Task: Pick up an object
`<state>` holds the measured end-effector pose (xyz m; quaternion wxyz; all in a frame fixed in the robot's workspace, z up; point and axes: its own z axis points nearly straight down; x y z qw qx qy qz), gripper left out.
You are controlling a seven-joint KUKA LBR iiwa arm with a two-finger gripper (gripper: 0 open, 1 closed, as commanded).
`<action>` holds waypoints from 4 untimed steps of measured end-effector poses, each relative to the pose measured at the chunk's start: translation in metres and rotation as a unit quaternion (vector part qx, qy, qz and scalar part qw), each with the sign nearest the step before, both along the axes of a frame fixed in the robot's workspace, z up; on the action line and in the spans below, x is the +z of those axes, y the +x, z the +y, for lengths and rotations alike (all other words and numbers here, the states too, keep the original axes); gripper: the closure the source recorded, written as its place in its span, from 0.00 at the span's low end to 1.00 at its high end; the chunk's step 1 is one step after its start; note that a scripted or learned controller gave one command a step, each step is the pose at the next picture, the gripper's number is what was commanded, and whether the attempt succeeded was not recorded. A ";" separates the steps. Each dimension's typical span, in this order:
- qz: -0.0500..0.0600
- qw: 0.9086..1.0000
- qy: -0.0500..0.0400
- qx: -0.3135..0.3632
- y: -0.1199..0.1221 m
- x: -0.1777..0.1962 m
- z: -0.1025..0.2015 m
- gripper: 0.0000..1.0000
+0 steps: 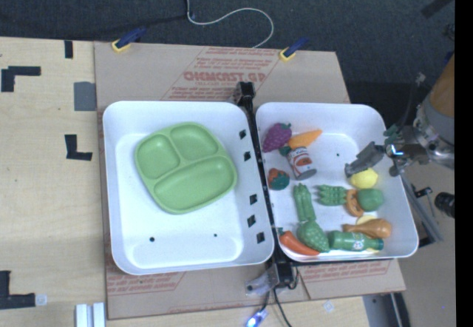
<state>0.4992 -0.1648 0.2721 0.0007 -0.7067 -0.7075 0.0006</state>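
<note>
My claw [367,160] hangs spread and empty; I would drop straight onto the yellow lemon [364,178] just below it, clear of the green ball [371,199] beyond

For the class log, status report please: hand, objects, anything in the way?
Hand over right bin, holding nothing. Yellow lemon just below it. Toy food crowded around; green plate in left bin.

One fixed overhead camera, slanted down, both white bins [118,192] fully in frame, moderately distant
</note>
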 end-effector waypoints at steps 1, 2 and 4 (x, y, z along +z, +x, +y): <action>-0.010 1.000 -0.003 0.001 -0.010 0.226 0.007 0.00; -0.001 1.000 -0.001 0.000 -0.009 0.226 0.008 1.00; -0.004 1.000 -0.002 -0.001 -0.015 0.200 -0.003 1.00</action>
